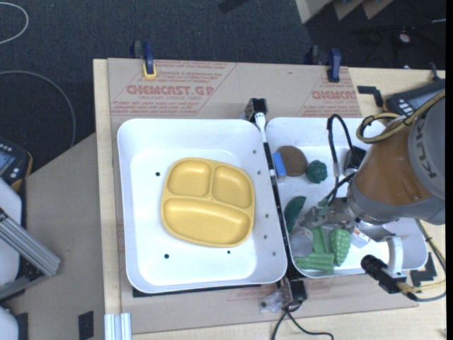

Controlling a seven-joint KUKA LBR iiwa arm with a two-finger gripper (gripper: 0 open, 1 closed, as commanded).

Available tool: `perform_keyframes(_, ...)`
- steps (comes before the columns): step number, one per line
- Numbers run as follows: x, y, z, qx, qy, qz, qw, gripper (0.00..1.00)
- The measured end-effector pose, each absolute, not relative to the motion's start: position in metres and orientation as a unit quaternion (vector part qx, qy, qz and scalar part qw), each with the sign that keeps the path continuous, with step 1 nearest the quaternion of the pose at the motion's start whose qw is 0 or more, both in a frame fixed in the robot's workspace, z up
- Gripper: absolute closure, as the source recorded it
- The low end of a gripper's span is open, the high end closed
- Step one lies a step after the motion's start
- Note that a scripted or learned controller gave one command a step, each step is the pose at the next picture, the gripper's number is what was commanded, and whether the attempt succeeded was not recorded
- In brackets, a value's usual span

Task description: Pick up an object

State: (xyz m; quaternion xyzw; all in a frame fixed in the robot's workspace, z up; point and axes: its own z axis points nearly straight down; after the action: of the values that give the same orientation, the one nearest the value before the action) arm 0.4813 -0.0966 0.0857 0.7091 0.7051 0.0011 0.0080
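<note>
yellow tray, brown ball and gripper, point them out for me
yellow tray (209, 202), camera view, on its large lower compartment
brown ball (292, 159), camera view, on its top
gripper (327, 222), camera view, above the green objects

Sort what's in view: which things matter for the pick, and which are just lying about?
For the pick:
pincer
green toys
dark green leaf shape
brown lump
small green ball
right bin

Lying about:
yellow divided plate
left bin
blue clamps
</note>
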Motion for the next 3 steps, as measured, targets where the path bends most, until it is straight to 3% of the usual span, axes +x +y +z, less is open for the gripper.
perform_keyframes(3,0.4806,-0.0987,0.0853,0.708,0.706,0.0009,0.006,0.00)
